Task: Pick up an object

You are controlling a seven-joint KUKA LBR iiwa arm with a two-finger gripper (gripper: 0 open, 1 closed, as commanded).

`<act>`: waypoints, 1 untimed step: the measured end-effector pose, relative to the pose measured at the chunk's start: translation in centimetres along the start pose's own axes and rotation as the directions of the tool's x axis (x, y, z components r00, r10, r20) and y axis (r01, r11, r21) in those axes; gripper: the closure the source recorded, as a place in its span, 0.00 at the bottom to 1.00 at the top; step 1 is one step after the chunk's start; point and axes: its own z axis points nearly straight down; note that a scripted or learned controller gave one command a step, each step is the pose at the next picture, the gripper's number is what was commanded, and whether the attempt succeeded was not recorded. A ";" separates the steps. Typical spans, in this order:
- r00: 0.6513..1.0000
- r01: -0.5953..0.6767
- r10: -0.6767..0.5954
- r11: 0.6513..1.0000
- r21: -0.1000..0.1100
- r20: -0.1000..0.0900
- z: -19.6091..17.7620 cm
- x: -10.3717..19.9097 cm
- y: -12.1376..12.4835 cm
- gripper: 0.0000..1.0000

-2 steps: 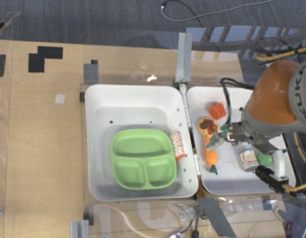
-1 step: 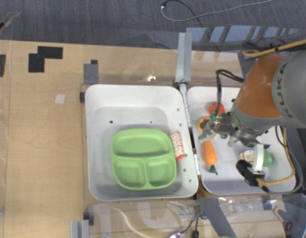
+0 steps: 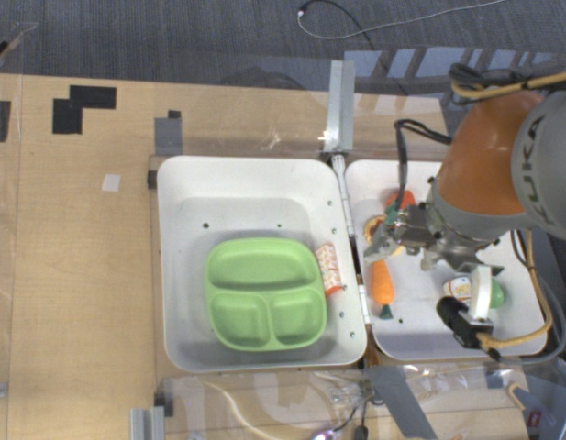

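Two bins: your left bin (image 3: pixel 186 246) holds a green plate (image 3: pixel 262 291), with a small packet (image 3: pixel 327 266) against the plate's right rim. The right bin (image 3: pixel 420 342) is where the arm (image 3: pixel 489 168) is working.
Gripper: you will find the gripper (image 3: pixel 393 236) low over the right bin's left half, close to the wall shared by the bins.
Grip state: you cannot tell from this view, so count nothing as held.
Nearest thing: the carrot (image 3: pixel 382 284) lies on the bin floor just beside the gripper, on the side toward the bin's near edge.
Carrot axis: it runs from far to near, almost parallel to the shared wall, with the green top at the near end.
Other things: a small orange-red piece (image 3: pixel 404 198) sits on the gripper's far side. A white and green item (image 3: pixel 475 289) lies under the arm, well apart from the carrot.
Next move, as a judgement: you would shift a short way toward the near edge and close across the carrot's width, not along its length.
Risk: the carrot sits near the wall, so you have little room on that side.
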 end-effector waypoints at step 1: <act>0.989 -0.148 0.148 0.989 0.004 0.002 4.7 -4.0 -0.3 0.00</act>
